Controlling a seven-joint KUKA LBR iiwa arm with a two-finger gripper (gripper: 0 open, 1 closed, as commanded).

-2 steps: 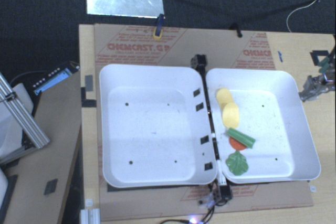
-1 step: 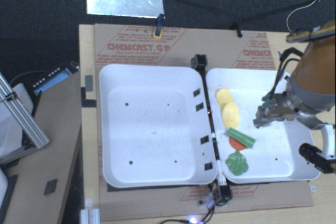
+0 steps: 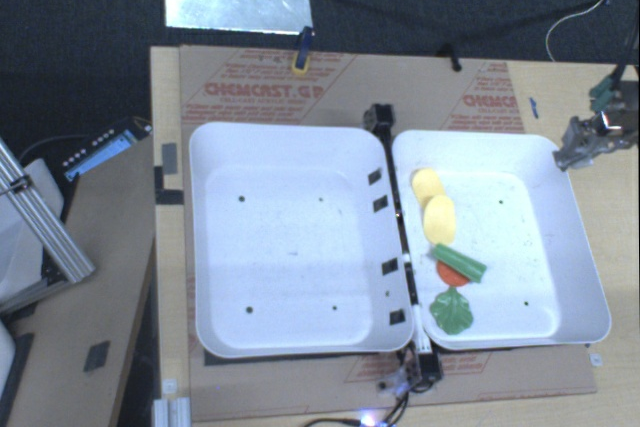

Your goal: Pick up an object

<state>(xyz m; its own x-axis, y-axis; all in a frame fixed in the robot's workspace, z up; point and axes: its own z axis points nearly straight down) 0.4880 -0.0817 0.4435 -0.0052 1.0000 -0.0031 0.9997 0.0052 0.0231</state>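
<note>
The gripper (image 3: pixel 580 147) sits at the far right corner of the right bin (image 3: pixel 560 215), just outside its rim. I cannot tell how it is set, and nothing is in it.

All the things to pick lie to its left and nearer, along the left side of that bin. Two yellow lumps (image 3: pixel 433 205) touch each other. Just nearer is a green stick (image 3: pixel 460 262), slanting from far left to near right, on top of a red piece (image 3: pixel 452 276). Nearest is a green leaf (image 3: pixel 452 312). The left bin (image 3: pixel 290 235) has nothing to grab.

Red letters on the cardboard (image 3: pixel 330 80) seem to say "CHEMCAST GP".
</note>
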